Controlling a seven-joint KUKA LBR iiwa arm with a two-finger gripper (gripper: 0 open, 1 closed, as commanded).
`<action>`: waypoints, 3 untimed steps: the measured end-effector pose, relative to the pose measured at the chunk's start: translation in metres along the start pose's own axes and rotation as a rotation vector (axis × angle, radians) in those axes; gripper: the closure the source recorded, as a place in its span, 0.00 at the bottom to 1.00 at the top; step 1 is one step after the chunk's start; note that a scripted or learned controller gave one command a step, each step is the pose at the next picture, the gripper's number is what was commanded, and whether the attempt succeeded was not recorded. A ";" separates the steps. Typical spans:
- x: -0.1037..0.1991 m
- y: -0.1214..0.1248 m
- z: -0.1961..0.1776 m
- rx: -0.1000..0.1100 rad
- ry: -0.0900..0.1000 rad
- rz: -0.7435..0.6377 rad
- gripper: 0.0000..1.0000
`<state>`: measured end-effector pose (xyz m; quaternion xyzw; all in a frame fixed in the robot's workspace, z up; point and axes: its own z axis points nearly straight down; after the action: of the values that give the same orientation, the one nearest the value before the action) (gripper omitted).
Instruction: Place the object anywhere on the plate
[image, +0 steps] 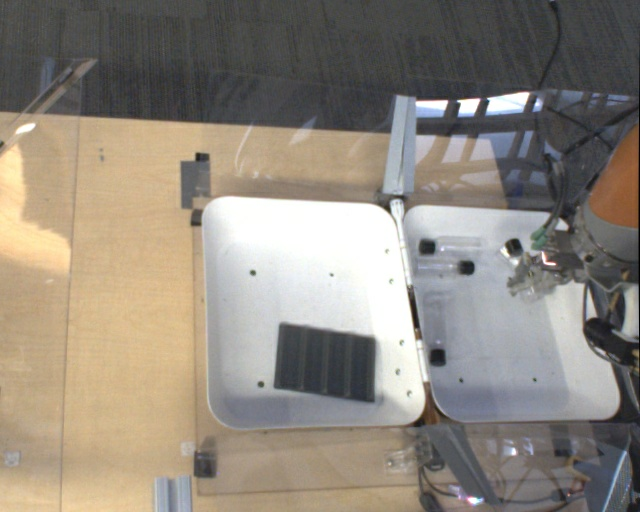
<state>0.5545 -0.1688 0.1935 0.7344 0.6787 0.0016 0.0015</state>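
A black ribbed plate (325, 362) lies flat in the left bin (240, 250), towards its front. In the right bin (520, 380), two clear pieces with small black ends (427, 246) (466, 267) rest near the back left corner. A small black piece (437, 356) sits by that bin's left wall. My gripper (527, 277) hangs over the right bin's back right part, to the right of the clear pieces and apart from them. I see nothing held in it.
A grey metal post (400, 145) stands behind the gap between the bins. Small black clamps (197, 180) (204, 463) sit on the wooden bench left of the left bin. Cables and frame parts crowd the far right.
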 end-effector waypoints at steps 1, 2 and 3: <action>0.073 0.034 0.014 0.004 -0.001 0.251 1.00; 0.135 0.105 0.010 0.004 -0.002 0.468 1.00; 0.223 0.097 0.011 0.004 -0.001 0.634 1.00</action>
<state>0.6691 0.0456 0.1835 0.9093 0.4161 0.0003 -0.0002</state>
